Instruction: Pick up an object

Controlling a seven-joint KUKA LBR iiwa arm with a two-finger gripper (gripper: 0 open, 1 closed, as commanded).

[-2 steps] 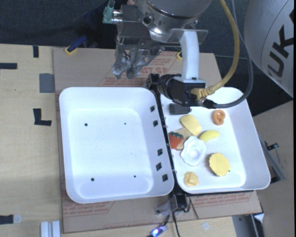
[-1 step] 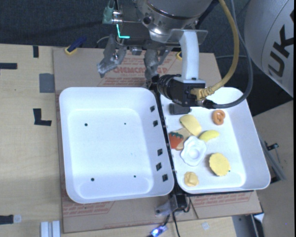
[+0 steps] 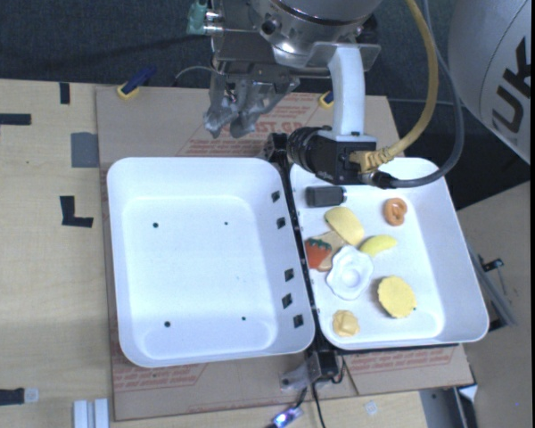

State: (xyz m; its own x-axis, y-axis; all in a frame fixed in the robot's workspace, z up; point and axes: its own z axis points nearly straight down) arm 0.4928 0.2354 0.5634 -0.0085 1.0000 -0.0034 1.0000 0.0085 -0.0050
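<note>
The hand [image 3: 236, 114] hangs above the surface behind the left bin [image 3: 129, 239], its fingers close together with nothing between them. All the toy food lies in the right bin [image 3: 446, 266]: a white egg [image 3: 349, 273] at the middle, a strawberry [image 3: 318, 253] touching its left, a yellow piece [image 3: 345, 223] behind it, a small donut [image 3: 395, 210] farther back right.

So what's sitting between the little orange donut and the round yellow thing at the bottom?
In the camera view, a small yellow lemon-shaped piece lies between the orange donut and the round yellow piece, apart from both.
</note>
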